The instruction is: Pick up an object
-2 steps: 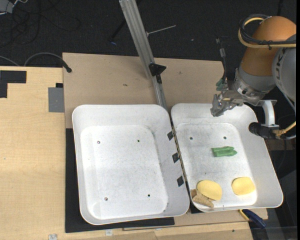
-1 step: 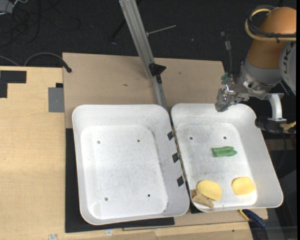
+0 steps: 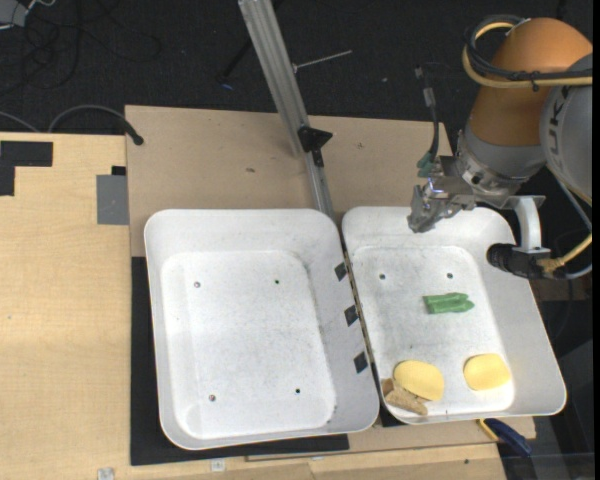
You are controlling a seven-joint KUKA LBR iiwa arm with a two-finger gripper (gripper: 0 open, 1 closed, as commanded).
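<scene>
One green piece (image 3: 447, 304) lies lengthwise left to right.

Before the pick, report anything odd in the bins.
Nothing stands out. The right bin holds a green piece, two yellow pieces and a tan scrap, all lying flat inside. The gripper hangs over its far edge.

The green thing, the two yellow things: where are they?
green piece (image 3: 447, 304), camera view, its middle.
left yellow piece (image 3: 419, 379), camera view, its top.
right yellow piece (image 3: 487, 372), camera view, its top.
</scene>
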